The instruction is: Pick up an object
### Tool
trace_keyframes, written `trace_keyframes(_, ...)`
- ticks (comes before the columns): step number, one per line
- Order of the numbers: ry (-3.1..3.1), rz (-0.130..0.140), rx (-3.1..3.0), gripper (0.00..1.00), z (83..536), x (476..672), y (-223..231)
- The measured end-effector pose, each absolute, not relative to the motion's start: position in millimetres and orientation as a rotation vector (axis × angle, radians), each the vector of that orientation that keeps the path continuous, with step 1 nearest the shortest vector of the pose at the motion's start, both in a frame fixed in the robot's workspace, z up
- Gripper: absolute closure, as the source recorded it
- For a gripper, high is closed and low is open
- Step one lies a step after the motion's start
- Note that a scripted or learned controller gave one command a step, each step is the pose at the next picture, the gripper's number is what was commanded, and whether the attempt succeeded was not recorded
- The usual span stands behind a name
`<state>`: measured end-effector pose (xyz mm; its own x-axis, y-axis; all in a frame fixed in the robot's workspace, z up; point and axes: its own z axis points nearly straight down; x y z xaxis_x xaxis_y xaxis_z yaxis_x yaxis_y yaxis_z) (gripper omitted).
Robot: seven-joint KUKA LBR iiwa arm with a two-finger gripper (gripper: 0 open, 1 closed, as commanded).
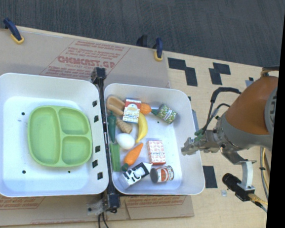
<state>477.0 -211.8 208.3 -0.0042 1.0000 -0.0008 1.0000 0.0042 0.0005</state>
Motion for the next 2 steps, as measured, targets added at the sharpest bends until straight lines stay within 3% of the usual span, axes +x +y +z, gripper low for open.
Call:
trace_keyframes(1, 2.225, 0.001, 2.211, 1.0, 282.7, 477.8, -211.8)
trace_keyframes(2, 2.23, -0.003, 2.217, 1.0, 195.2, 476.3, -210.8)
